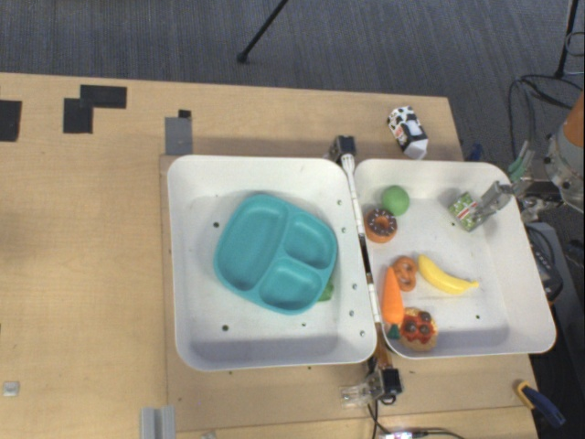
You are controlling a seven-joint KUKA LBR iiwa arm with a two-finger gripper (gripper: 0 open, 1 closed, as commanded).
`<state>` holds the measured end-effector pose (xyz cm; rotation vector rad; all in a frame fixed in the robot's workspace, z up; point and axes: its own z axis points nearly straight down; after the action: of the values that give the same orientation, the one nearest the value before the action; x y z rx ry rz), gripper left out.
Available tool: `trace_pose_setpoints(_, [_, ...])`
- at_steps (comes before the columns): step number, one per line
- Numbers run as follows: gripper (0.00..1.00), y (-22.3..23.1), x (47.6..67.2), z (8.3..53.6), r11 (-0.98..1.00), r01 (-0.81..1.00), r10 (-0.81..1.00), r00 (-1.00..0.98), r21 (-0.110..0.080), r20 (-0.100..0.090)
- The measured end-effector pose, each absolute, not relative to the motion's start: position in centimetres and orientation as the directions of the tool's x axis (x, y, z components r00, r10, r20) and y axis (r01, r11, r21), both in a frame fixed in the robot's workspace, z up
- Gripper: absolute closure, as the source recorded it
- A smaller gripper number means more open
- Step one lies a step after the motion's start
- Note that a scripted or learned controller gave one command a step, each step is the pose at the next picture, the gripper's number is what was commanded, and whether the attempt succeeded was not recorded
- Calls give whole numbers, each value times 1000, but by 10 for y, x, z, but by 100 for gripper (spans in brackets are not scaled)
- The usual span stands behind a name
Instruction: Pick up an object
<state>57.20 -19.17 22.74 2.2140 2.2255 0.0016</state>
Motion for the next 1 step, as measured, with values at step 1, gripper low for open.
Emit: trace_pose_setpoints(1, [0, -204, 641, 86, 120, 993, 993, -120, 6, -1])
